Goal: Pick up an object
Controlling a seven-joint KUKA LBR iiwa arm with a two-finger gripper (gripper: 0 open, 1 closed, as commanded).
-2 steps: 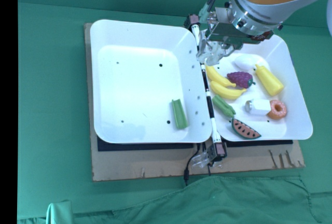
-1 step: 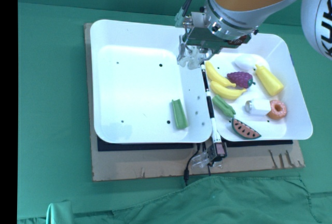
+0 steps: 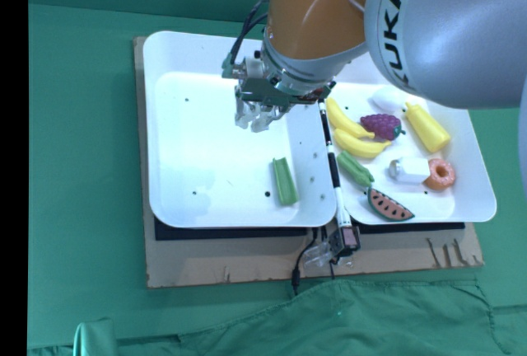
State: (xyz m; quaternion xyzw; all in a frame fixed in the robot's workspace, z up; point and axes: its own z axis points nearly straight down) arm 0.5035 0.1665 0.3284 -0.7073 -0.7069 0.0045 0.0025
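Below the gripper (image 3: 257, 117), left bin (image 3: 206, 99) holds a green celery stick (image 3: 285, 181). Right bin (image 3: 482, 181) has bananas (image 3: 356, 133), grapes (image 3: 382, 126), watermelon slice (image 3: 389, 206), donut (image 3: 440, 174). Jaw spread: cannot tell; nothing seen pinched.

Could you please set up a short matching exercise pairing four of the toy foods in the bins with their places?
Things:
1. celery stick
2. watermelon slice
3. grapes
4. doughnut

Places:
A. right bin, near front edge
B. left bin, alone
C. right bin, beside the white piece, toward the right side
D. right bin, just right of the bananas

Pairs: 1-B, 2-A, 3-D, 4-C
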